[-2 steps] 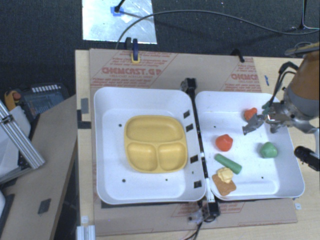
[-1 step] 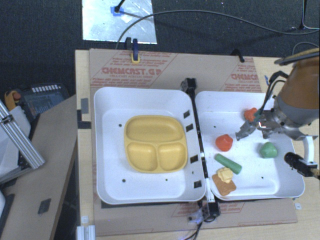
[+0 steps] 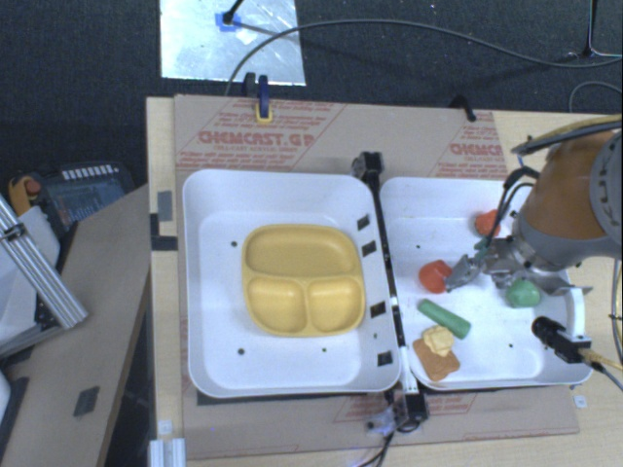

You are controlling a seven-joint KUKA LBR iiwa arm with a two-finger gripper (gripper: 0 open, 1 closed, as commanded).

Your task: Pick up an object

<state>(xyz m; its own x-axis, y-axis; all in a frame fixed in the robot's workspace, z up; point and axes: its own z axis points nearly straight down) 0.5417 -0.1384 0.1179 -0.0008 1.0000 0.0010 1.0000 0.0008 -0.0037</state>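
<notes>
Gripper (image 3: 465, 272) low in the right bin (image 3: 409, 224)
Its tips sit beside a red object (image 3: 433, 276); its grasp cannot be told.

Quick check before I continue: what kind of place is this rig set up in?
Probably a robotics lab test bench: two shallow white bins on a cardboard-covered board, toy food like a green cylinder, a yellow divided tray, loose cables and dark carpet.

right bin (image 3: 409, 212) toys clustered, far corner open
</notes>
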